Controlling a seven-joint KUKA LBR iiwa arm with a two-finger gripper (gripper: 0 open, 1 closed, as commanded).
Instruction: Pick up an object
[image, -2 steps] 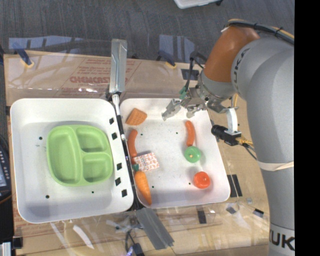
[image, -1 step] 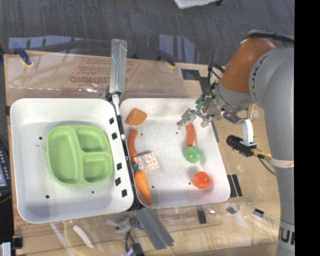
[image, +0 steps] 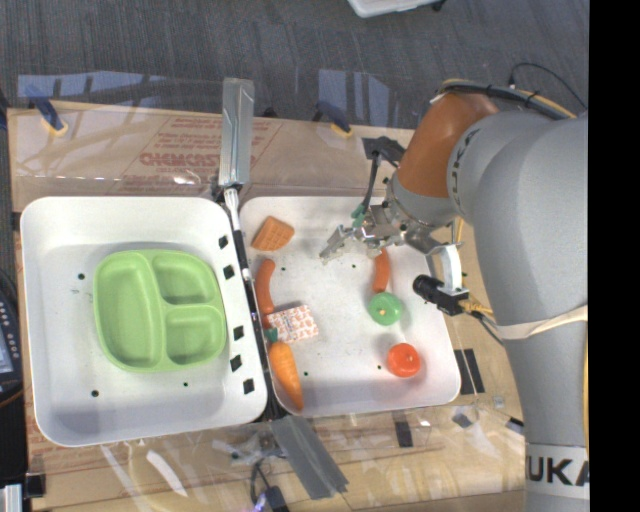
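My gripper (image: 334, 247) hangs over the upper middle of the right bin (image: 330, 212), its fingers pointing left and slightly spread, with nothing between them. Just right of it lies a small orange sausage-shaped piece (image: 381, 271). Below that sit a green round piece (image: 385, 309) and a red tomato (image: 403, 360). To the gripper's left lies an orange wedge (image: 271, 235). Along the bin's left wall lie a long orange sausage (image: 264, 285), a red-and-white patterned packet (image: 291, 324) and a carrot (image: 285, 373).
The left bin (image: 60, 400) holds a green divided plate (image: 160, 309). A metal divider strip (image: 236, 140) runs between the bins. The grey arm with its orange band (image: 445, 140) covers the right side of the bench.
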